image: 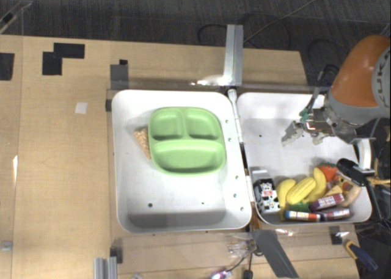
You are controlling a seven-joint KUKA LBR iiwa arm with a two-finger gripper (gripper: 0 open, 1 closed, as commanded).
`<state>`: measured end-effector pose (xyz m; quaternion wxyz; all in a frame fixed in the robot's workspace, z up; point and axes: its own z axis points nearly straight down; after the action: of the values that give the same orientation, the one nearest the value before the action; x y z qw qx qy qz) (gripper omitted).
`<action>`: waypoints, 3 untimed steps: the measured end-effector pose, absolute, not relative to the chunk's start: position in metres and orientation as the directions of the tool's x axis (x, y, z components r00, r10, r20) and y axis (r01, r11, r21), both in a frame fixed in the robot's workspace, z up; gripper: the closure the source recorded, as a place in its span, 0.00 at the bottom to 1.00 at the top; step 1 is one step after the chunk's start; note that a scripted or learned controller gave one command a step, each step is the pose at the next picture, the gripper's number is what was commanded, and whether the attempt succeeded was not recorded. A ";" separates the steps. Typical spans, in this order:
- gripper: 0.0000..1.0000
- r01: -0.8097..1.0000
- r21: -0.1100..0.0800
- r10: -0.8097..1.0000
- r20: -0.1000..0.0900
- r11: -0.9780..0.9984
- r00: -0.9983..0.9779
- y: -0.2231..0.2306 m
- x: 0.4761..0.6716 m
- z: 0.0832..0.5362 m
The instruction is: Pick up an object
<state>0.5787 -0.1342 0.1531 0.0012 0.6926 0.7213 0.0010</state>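
Objects (308, 195) piled at 5 o'clock in the right bin (269, 113): bananas, markers, small box. Gripper (297, 131) hovers above bare floor at the bin's centre; your fingers look spread, gripping nothing. Green tray (185, 139) sits in left bin (128, 168).

Smooth green plastic tray (185, 140), glossy white bins (177, 213), matt wooden bench (55, 168).

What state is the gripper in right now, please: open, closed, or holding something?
Gripper: above the right bin, clear of the object pile; open or closed cannot be told, and nothing is seen held.
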 end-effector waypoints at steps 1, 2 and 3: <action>0.00 0.997 0.005 0.997 0.000 0.077 -0.077 -0.105 0.509 0.095; 0.00 1.000 0.015 1.000 0.001 -0.021 0.021 -0.130 0.547 0.092; 0.00 0.974 0.015 0.974 -0.004 0.225 -0.224 -0.091 0.622 0.091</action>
<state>0.6223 -0.0912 0.0905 0.0063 0.6227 0.7824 0.0049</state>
